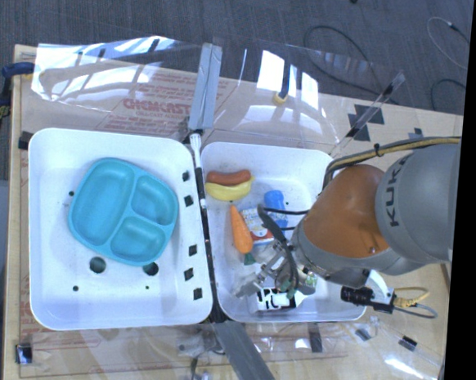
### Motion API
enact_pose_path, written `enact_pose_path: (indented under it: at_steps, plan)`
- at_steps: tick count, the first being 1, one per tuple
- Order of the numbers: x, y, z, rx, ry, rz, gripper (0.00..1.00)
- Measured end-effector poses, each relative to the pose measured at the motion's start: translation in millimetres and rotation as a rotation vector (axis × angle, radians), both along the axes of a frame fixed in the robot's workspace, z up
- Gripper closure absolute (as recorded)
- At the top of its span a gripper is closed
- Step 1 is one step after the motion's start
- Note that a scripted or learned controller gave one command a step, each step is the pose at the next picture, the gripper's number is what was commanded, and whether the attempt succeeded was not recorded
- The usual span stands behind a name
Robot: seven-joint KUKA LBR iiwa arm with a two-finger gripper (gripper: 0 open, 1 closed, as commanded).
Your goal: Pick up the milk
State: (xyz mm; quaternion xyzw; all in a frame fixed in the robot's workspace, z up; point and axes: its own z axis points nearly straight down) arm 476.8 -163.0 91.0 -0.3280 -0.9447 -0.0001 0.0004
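Note:
The milk (267,214) looks like a small white carton with a blue cap, lying in the middle of the right bin (249,157). It is partly covered by the arm's orange wrist band (346,218). My gripper (267,287) hangs low over the front part of the right bin, just in front of the milk and the carrot (240,230). I see nothing clearly held in it.
A hot dog (229,177) and a banana (226,191) lie at the back left of the right bin. The left bin (42,276) holds a blue divided plate (125,211). A black-marked divider (197,239) separates the bins. Cables trail at the right.

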Motion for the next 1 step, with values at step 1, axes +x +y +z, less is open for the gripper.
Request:
enact_pose_path:
  at_steps: [1]
  plan:
    - [1.0,-0.5,120.3,-0.001,-0.002,-0.329,0.00]
